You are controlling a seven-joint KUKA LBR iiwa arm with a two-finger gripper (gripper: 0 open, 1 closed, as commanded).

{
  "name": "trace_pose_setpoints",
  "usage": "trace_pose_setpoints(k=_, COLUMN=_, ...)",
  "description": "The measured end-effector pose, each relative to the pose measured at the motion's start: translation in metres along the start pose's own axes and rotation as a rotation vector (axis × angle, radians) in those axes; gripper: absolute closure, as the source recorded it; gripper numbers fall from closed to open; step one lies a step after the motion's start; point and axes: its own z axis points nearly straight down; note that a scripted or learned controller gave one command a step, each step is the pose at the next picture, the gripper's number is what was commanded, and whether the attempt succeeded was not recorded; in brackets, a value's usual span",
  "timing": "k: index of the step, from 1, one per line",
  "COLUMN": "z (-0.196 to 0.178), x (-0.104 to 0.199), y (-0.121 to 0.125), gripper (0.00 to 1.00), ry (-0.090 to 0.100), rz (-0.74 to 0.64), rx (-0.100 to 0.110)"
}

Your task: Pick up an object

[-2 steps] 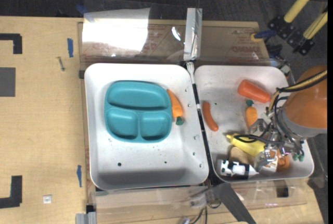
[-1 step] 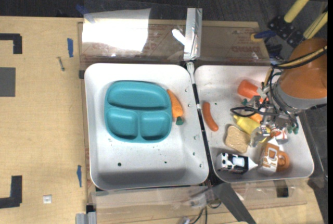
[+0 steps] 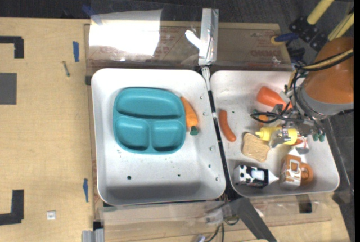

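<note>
On the left bin (image 3: pixel 107 122) lies a smooth teal divided plate (image 3: pixel 149 119) with a carrot (image 3: pixel 190 114) beside it. Right bin (image 3: pixel 236 86): orange sausage (image 3: pixel 227 125), rough toast (image 3: pixel 255 146), yellow toy (image 3: pixel 277 135) under the gripper (image 3: pixel 292 117), whose tangled wires hide it.

Toys crowd the right bin (image 3: pixel 236 80) under the arm (image 3: pixel 329 83), while open floor rings the teal plate (image 3: pixel 149 119) in the left bin (image 3: pixel 112 179).
</note>
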Motion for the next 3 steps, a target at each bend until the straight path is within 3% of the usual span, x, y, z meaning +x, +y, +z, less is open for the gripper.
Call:
trace_pose_setpoints(k=1, z=-0.087, x=-0.048, y=0.04, gripper=1.0, ry=0.015, rz=0.122, rx=-0.005)
trace_pose_setpoints(k=2, z=-0.083, x=-0.046, y=0.039, gripper=0.0, ry=0.022, rz=0.124, rx=-0.005)
trace_pose_setpoints(k=3, z=0.017, x=-0.049, y=-0.004, gripper=0.0, ry=0.017, rz=0.064, rx=-0.004)
